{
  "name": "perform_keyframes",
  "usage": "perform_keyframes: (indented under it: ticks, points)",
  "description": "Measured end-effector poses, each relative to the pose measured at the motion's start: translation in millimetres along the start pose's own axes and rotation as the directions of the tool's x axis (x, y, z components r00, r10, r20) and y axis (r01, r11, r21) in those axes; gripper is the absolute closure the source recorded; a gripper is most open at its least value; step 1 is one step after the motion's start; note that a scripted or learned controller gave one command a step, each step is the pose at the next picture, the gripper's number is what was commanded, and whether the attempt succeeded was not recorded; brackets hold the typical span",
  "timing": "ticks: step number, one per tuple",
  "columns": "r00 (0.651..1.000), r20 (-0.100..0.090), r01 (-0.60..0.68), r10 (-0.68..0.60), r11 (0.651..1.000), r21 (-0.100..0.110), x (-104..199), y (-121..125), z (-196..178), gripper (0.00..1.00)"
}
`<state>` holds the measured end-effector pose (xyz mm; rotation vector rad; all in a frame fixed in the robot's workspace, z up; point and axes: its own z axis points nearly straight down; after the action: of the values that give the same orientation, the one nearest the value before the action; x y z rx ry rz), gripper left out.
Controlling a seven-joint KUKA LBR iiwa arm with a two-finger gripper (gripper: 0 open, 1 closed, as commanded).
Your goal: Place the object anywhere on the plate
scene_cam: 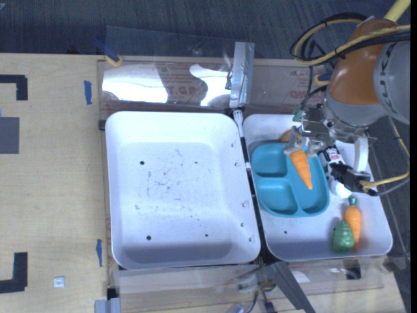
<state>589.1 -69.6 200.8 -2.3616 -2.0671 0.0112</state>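
Nearest the camera runs the wooden bench [45,194], pale and bare on the left of the bins. Left of the blue plate sits the big white bin [176,188], shallow and scuffed with faint marks on its floor. Right of it, touching along the shared rim, is the smaller white bin [374,240], and the blue plate [280,194], a divided tray with compartments, lies inside it against the left wall. An orange carrot [301,167] hangs over the plate's right side, its tip pointing down toward the plate; the gripper [305,142] pinches its upper end between the fingers. Whether the carrot's tip touches the plate I cannot tell. Right of the plate, toward the near corner of the small bin, lie a second carrot [353,219] and a green vegetable [343,235] just beside it. Above the plate looms the grey arm [384,70] with its orange band.
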Motion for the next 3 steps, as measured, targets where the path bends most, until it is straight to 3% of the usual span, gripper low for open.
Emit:
perform_keyframes:
  ticks: [1, 2, 3]
  points:
    - [1.000, -0.002, -0.001, 0.001, 1.000, -0.005, 25, -99, -93, 1.00]
    - [0.835, -0.001, 0.551, -0.551, 0.835, -0.002, 75, -120, -83, 1.00]
    - [0.837, 0.000, 0.548, -0.548, 0.837, -0.001, 75, -117, -90, 1.00]
